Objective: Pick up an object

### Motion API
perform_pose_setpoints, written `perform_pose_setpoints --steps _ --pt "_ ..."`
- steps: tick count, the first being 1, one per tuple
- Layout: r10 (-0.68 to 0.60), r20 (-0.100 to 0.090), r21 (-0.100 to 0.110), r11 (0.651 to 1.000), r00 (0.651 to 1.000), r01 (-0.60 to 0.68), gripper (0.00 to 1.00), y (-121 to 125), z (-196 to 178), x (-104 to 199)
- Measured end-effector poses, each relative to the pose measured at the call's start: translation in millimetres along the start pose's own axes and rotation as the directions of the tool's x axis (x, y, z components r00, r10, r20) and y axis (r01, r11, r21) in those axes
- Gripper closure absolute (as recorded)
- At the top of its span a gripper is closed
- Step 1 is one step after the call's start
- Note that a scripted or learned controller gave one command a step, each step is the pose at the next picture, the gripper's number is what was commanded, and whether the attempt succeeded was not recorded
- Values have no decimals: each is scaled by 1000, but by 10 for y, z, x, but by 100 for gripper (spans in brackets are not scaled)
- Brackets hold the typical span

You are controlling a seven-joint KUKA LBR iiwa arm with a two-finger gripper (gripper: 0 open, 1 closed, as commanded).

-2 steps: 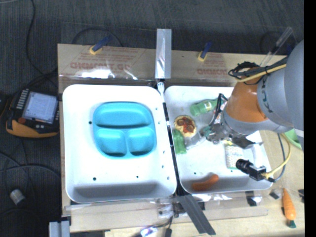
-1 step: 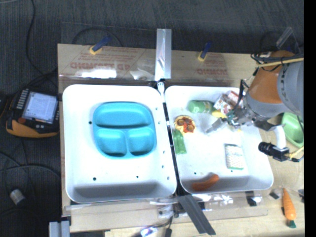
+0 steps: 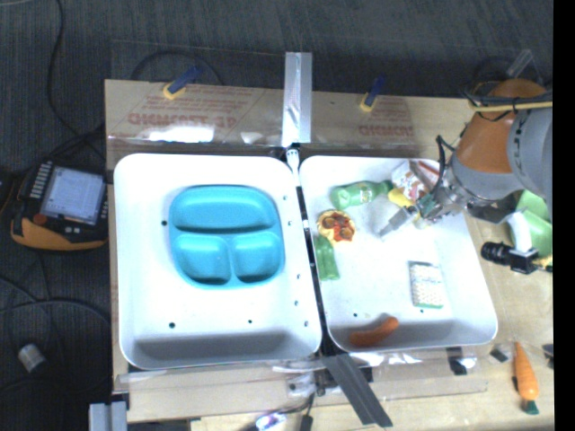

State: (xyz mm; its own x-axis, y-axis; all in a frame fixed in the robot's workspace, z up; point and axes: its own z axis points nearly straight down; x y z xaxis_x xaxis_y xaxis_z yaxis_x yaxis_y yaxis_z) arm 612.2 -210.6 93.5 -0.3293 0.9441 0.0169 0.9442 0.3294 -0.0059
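The likeliest target is the green bottle, lying on its side at the far end of the right bin, its cap end pointing right toward a small yellow item. The gripper hangs just right of and nearer than the bottle, low over the bin floor; whether it is spread or pressed together cannot be told. To grasp well, it should shift left, centre over the bottle's body and close across the narrow width, not along its length. Nearby clutter matters: a round red-and-yellow piece sits just near of the bottle, a green block beyond that. The blue tray fills the left bin.
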Motion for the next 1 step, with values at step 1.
perform_pose_setpoints --steps 1 --pt "-46 -32 56 997 998 47 0 385 56 -244"
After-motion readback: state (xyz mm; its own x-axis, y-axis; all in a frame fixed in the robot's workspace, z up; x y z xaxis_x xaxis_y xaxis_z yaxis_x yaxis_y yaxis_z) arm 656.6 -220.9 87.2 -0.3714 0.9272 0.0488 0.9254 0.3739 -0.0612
